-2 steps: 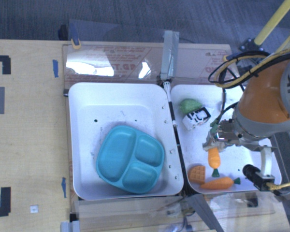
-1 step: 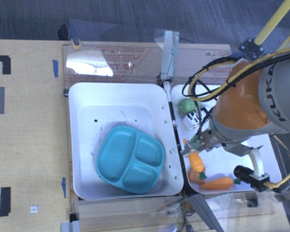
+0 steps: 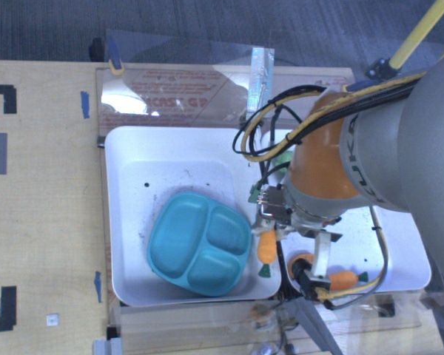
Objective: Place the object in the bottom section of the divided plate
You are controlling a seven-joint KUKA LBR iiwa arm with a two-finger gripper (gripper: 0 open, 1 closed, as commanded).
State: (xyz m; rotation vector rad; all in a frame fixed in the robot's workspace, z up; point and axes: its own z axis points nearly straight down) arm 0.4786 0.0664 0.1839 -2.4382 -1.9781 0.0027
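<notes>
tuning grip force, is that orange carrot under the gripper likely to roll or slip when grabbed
The carrot looks rounded and tapered, so it probably rolls if nudged sideways. Its smooth, toy-like surface may slip between the gripper fingers. It looks small, likely light.

Probably lab: robot bench, white bins (image 3: 126,198)

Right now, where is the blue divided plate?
In the camera view, the blue divided plate lies in the left white bin, toward its lower right corner, just left of the small orange carrot under the gripper.

A second toy carrot (image 3: 342,279) lies in the right bin (image 3: 407,235).
</notes>
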